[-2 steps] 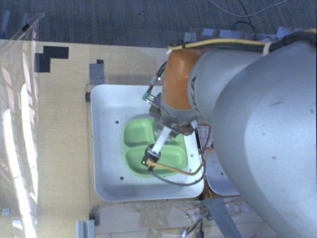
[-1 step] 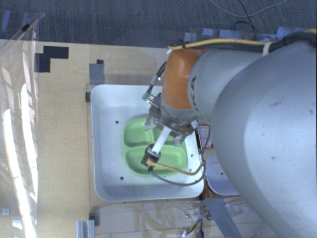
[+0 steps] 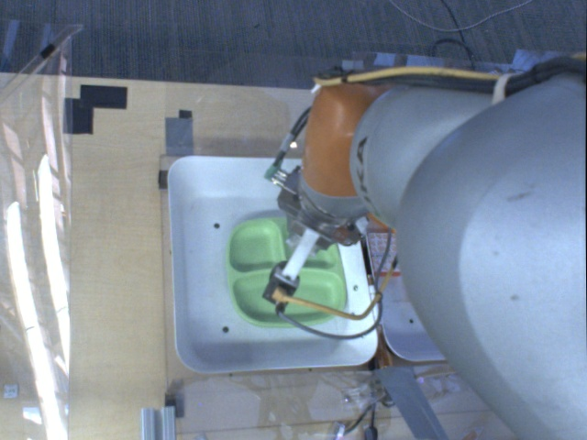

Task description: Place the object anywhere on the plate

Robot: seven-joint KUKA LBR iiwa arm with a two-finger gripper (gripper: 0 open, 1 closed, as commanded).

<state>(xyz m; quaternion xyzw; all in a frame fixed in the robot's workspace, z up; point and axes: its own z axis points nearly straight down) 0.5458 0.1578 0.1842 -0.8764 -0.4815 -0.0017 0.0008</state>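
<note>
Metal crowds the right of the camera view: the grey arm [image 3: 486,246] reaches in from that side, its orange band [image 3: 330,149] standing over the far right corner of the white bin [image 3: 197,273] on the view's left. Below the band the gripper [image 3: 310,220] points down over the right part of a green plate [image 3: 252,246]. From where I stand the wrist covers it, so I cannot tell whether the gripper is apart, together, or clamped on anything.

The plate lies flat on the floor of that bin, a little right of the middle and nearer the front wall than the back. Raised ridges divide it into compartments; one at the upper left and a long one along the front look bare, while the right-hand part is hidden under the wrist.

A second white bin [image 3: 408,337] sits just beside the first on the right, with only its rounded near corner showing under the arm.

Both bins rest on a pale wooden desk [image 3: 110,291]. Black tape marks [image 3: 96,104] are stuck near its far left corner, and a clear panel [image 3: 37,200] stands along its left edge. Beyond the desk is dark carpet [image 3: 229,16] with a thin cable [image 3: 440,12] looped on it.
</note>
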